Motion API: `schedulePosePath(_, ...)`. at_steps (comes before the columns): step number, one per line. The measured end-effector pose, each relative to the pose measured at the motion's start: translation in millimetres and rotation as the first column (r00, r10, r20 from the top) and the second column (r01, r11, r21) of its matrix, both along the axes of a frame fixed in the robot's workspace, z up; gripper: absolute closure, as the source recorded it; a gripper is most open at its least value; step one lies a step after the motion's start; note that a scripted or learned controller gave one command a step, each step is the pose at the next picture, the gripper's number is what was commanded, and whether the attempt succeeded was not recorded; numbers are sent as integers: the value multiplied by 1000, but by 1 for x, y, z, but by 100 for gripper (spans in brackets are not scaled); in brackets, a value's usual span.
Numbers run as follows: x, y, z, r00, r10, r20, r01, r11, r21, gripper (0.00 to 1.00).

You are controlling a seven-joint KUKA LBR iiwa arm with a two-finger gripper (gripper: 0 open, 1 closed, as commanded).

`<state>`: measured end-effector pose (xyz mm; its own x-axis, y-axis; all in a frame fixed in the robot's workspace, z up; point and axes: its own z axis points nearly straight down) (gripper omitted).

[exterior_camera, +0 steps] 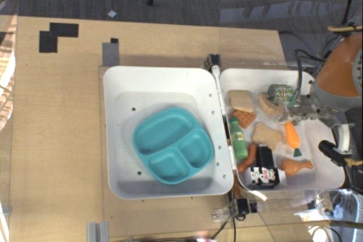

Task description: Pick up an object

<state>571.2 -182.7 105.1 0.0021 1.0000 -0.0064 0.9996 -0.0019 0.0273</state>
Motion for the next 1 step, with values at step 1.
schedulePosePath(1,-2,24,82,975,-221,-18,221,975,7,100)
